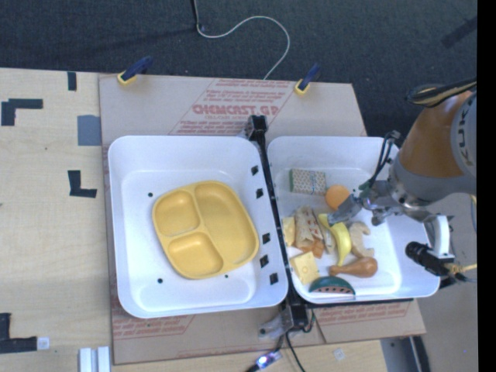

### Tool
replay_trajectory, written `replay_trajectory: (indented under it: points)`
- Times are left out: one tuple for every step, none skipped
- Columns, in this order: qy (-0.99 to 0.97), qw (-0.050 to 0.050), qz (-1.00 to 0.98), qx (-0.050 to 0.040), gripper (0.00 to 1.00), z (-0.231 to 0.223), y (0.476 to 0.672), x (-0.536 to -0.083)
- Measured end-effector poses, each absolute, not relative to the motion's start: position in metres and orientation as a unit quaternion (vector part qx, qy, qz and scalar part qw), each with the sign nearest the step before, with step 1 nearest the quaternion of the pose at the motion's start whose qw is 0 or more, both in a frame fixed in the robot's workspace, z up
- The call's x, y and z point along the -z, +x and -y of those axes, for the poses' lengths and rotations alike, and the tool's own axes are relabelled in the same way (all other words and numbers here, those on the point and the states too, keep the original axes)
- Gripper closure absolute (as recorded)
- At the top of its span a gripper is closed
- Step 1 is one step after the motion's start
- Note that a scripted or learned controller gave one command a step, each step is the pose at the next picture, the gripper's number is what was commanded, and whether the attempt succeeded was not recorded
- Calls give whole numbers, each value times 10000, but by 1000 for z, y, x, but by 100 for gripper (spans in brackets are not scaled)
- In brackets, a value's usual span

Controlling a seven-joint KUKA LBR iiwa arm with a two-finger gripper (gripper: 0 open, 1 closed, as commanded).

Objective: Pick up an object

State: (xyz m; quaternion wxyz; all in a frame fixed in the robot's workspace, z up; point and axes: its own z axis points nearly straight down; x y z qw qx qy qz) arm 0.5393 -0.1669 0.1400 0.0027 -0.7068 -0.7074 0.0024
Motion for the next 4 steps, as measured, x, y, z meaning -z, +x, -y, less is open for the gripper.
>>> replay_trajectory:
  points:
    - [-7069, -24, 7073, -10, 0, 168, 540, -89]
    - [-7066, -46, 7076, 10, 100, 168, 542, -103]
    - [-7064, -17, 7078, 12, 100, 165, 546, -166]
    - [-7064, -15, 7078, 9, 100, 165, 547, -219]
